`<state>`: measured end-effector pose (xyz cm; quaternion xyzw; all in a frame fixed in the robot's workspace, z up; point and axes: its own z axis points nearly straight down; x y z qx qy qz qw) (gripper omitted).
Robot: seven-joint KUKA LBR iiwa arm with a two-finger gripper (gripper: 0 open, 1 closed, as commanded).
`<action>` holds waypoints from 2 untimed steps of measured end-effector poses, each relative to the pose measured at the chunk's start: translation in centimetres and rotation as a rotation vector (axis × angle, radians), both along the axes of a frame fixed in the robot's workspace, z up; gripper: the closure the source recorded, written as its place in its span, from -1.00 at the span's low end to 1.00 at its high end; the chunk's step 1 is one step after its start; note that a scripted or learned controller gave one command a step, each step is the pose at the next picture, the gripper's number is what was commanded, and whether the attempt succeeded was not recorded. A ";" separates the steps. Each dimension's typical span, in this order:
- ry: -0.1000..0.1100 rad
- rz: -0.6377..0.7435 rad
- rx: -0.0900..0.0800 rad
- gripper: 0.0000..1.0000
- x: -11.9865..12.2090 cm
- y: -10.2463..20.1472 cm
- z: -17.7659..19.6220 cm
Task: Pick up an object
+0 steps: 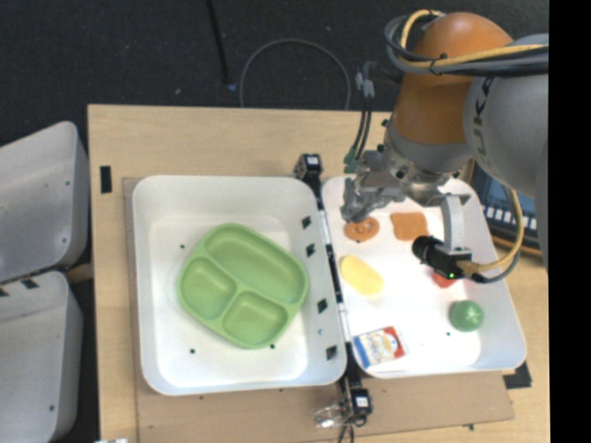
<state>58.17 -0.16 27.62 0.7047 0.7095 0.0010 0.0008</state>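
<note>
Just beside the upright claw (358, 212), grip unclear, a round brown disc (363, 230) lies flat.

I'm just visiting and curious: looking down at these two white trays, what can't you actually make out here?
- Gripper: the arm's own bulk hides its tips above the brown round piece.
- Red object: mostly covered by the black part and cable.
- Small packet: print too small to read.
- Arm: cut off by the right edge.
</note>
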 end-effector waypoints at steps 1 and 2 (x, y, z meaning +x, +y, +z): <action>-0.001 -0.002 -0.001 1.00 2.8 3.5 -0.4; 0.000 -0.003 -0.002 1.00 6.0 7.6 -2.9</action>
